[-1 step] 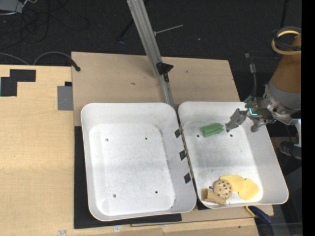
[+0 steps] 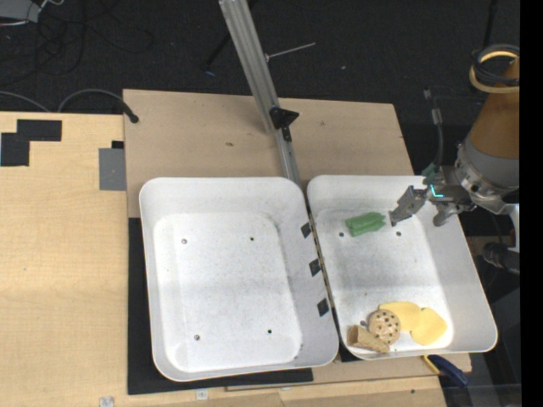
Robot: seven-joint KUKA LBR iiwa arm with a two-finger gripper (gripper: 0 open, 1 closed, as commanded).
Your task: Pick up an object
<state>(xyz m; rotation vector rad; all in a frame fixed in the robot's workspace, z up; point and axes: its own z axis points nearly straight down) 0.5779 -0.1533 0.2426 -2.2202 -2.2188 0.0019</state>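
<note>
Nearest to where I stand, at the front edge of the right bin, a small heap of things sits crowded into the corner: a round brown cookie with dark dots, a tan wedge tucked against its front, and two flat yellow discs overlapping beside it. They look as though they slid there, since the bin floor dips toward its walls. The left bin sits alongside on the tabletop, the two rims touching along a seam held by small black clips. Farther back in the right bin lies a green block, on its side and well apart from the front heap, with bare white floor all around it. That makes it the easier thing to take, I'd judge. The pincer hangs just beside the block's right end, its two dark fingers spread wide and angled down toward the bin, holding nothing. The grey arm reaches in from the right behind it. Beyond, a metal rail slants away over the tabletop toward the dark floor.
</note>
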